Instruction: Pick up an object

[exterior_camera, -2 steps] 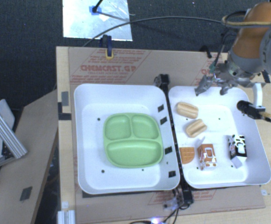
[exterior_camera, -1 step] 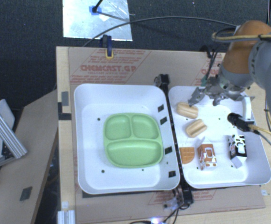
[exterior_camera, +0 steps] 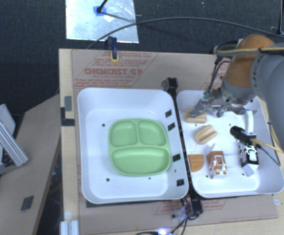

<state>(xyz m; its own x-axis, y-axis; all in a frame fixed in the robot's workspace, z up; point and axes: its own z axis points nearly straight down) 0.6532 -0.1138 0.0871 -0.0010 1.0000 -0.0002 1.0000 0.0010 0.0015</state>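
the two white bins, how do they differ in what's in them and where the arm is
The left bin holds one large thing, a green divided plate, lying flat near its middle; the right bin holds several small items scattered about, such as a tan bread-like piece. The arm's hand is over the right bin's far end, away from the left bin. Both are shallow, white and side by side.
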